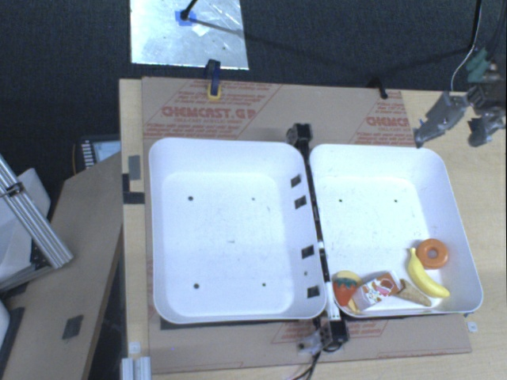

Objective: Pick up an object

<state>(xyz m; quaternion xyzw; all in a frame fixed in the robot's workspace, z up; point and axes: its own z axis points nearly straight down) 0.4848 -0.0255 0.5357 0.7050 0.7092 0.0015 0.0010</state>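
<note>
The right bin [380, 182] holds a cluster of small objects along its near edge. A yellow banana [422, 276] lies at the right, with an orange ring-shaped piece [432, 252] just behind it. A red and white packet [375, 290] sits beside an orange-red round piece [345, 286], and a tan wedge [413, 294] lies between packet and banana. My gripper [458, 127] hovers above the bench past the bin's far right corner, well away from the objects. Its two fingers stand apart with nothing between them.
The left bin [222, 228] sits next to the right one, joined by a black clipped divider [310, 212]. A shiny metal sheet [188, 22] lies beyond the bench. A cable [396, 54] runs across the dark floor at the back.
</note>
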